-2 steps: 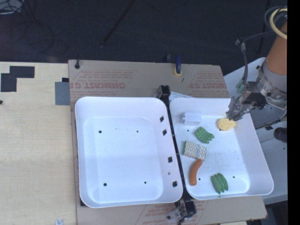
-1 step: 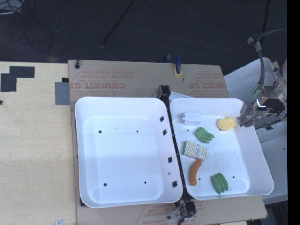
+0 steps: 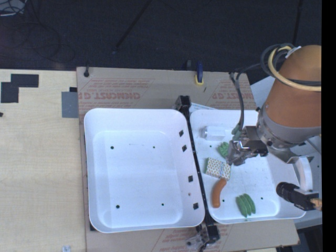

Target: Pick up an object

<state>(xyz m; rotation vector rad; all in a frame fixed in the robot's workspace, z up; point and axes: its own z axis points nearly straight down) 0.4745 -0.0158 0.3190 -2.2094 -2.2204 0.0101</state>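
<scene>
Setting: a pale wood bench (image 3: 37, 167) under a cardboard sheet (image 3: 136, 88) that bears 2 shallow white bins side by side, with dark floor and cables behind.
Arm: grey with an orange band (image 3: 299, 83), reaching in from the right over the right bin (image 3: 262, 214).
Gripper: the gripper (image 3: 239, 152) hangs low above the middle of the right bin; whether it is spread or pressed together, I cannot tell.
Nearest things: a green object (image 3: 224, 149) lies just beside the gripper on its left, and a patterned square packet (image 3: 217, 168) sits just below that.
Further out: an orange sausage-shaped item (image 3: 218, 192) touches the packet's lower edge, a green ridged piece (image 3: 245, 204) lies near the front wall, and a pale, clear item (image 3: 212, 133) rests toward the back.
Left bin: the left bin (image 3: 94, 167) shows only its white floor with a few dark dots.
Progress: nothing looks lifted, so the pick seems not yet done; the green object is the likeliest target, with closing and raising left.
</scene>
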